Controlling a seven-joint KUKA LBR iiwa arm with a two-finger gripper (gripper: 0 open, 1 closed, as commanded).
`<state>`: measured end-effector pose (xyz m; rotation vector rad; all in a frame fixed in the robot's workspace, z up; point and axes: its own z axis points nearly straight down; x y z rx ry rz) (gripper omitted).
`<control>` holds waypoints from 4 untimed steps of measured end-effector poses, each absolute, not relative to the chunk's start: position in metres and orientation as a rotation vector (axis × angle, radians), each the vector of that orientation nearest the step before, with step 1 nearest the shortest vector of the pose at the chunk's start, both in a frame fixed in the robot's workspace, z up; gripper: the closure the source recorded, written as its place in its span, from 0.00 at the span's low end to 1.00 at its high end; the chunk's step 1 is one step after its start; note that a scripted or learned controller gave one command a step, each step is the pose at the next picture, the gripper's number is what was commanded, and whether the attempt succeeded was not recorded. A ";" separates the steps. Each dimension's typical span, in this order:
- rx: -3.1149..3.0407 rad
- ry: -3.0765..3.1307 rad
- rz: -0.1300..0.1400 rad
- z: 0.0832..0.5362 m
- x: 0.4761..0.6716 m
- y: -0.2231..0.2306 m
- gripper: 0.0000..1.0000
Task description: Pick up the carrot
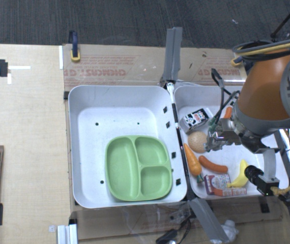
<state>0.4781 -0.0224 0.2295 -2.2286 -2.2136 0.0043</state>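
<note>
The carrot [191, 159] is orange with a green stub at its near end. It lies lengthwise along the left wall of the right bin [184, 96], by the divider. My gripper [214, 139] hangs over the middle of that bin, up and to the right of the carrot and apart from it. It sits right beside a beige round item [197, 141]. The arm's large orange band [264, 88] hides the bin's far right part.
In the right bin there are also a small black-and-white carton [195, 118], a red-orange sausage [213, 163], a banana [240, 177] and a red packet [216, 183]. The left bin [84, 136] holds a green divided plate [139, 168].
</note>
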 end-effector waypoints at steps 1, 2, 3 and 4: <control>-2.277 -2.161 0.009 0.200 0.477 0.101 1.00; -2.666 -1.661 0.008 0.197 0.477 0.020 1.00; -2.745 -1.529 0.008 0.220 0.477 0.073 1.00; -2.816 -1.392 0.009 0.245 0.517 0.009 1.00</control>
